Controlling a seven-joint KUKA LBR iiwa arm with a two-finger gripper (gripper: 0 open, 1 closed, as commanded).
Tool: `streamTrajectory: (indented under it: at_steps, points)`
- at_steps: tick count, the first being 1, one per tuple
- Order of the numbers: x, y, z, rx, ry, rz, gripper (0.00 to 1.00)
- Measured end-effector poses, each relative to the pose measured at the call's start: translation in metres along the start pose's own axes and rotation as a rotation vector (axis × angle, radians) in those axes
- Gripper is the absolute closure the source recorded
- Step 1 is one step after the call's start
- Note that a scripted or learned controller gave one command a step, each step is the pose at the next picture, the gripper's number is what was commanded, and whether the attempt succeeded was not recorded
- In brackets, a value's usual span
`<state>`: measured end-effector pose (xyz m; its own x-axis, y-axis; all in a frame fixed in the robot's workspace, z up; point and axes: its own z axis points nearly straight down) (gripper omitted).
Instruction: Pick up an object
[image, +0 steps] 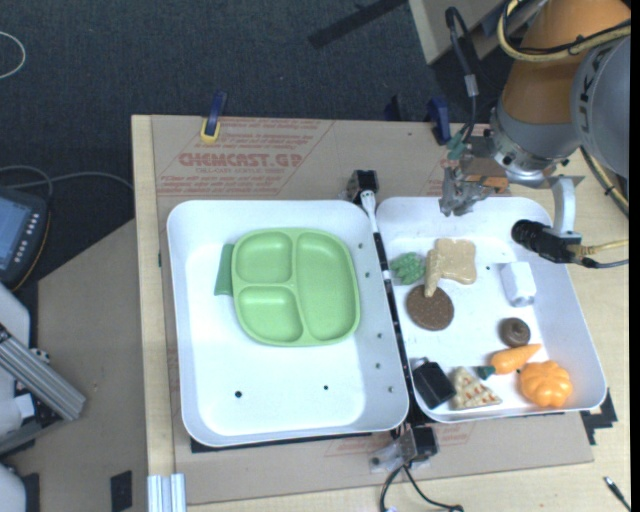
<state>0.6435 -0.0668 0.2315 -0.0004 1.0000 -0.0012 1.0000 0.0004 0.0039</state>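
Right bin (590, 345), near edge: a small black block (432, 381) at the near-left corner, touching a tan triangular piece with a speckled face (474, 389) just to its right. Beside these, at the near-right corner, an orange toy pumpkin (545, 384), with a toy carrot (514, 358) lying on its side just behind it, the two close together or touching.

Right bin, middle: a small brown ring-shaped piece, doughnut-like (515, 331), behind the carrot. A white cylindrical item (518, 282) lies further back, near the right wall. Toward the left wall, a dark brown round disc (431, 308), overlapped at its far edge by a tan flat piece with a narrow stem and a broad head (451, 264). A green leafy item (407, 267) sits just left of the tan piece, close to the divider between the bins.

Left bin (200, 380): one light green divided plate (296, 286) with three compartments, lying flat in the far half of the bin. A darker green edge shows from under its left side.

Arm: grey, with an orange band, entering from the upper right. Gripper (455, 203) — pointed down over the far-left part of the right bin, behind the tan piece and apart from it. Nothing is seen between its fingers; their spread cannot be told from this view.

Bench: a brown board (250, 150) under both bins, printed with red lettering — "CHEMCAST" is legible. A yellow-and-blue clamp (212, 122) sits on its far edge.
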Motion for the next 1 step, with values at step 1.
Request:
streamTrajectory:
  at_steps: [1]
  points:
    - [-0.0112,0.0104,0.0124,0.001,-0.001,0.001,1.00]
